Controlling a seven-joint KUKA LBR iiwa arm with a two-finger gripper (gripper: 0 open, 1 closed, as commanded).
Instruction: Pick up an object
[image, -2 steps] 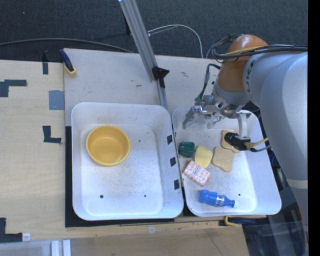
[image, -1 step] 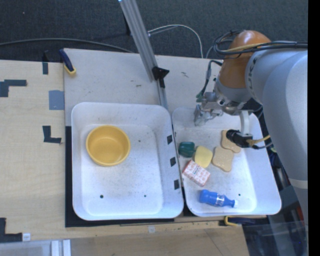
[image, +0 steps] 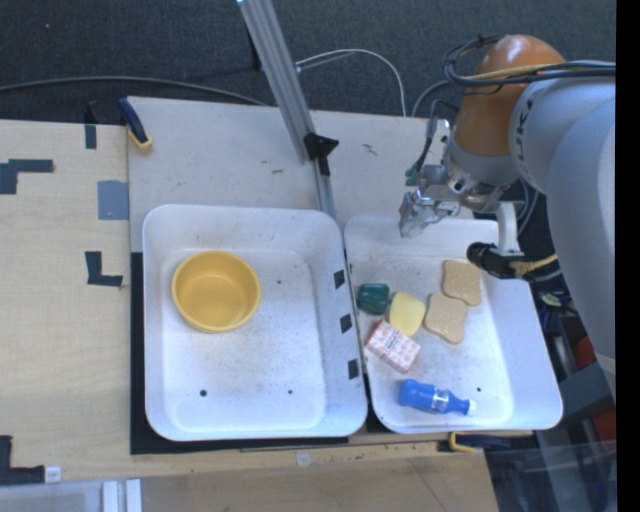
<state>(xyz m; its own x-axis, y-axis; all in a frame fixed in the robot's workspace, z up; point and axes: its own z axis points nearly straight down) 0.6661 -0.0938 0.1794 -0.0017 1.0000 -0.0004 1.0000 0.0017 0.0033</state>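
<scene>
So, working across from the left: a yellow bowl (image: 216, 290) is sat on its own in the left bin (image: 250, 400). It's probably light plastic, stiff but smooth, and would likely have to be pinched over the rim.

All the small stuff is kept in the right bin (image: 530, 395), which is where a pick looks likeliest. A green cap-like thing (image: 374, 296) is parked near the divider, with a pale yellow block (image: 407, 312) just beside it. Below those, a red-and-white packet (image: 393, 346) is lying tilted; it's probably light and a bit crushable, so the short sides would be the place to grab. A blue bottle (image: 433, 398) is laid on its side near the front edge, round and probably slippery, so it could get rolled away unless it's taken across the body. Two tan bread-shaped pieces (image: 453, 299) are touching each other further right, flat and low, so probably tricky to get under.

The gripper (image: 417, 218) is hung over the back edge of the right bin, well apart from everything. Nothing is seen between its fingers; whether they're spread or pressed together can't be told.
</scene>
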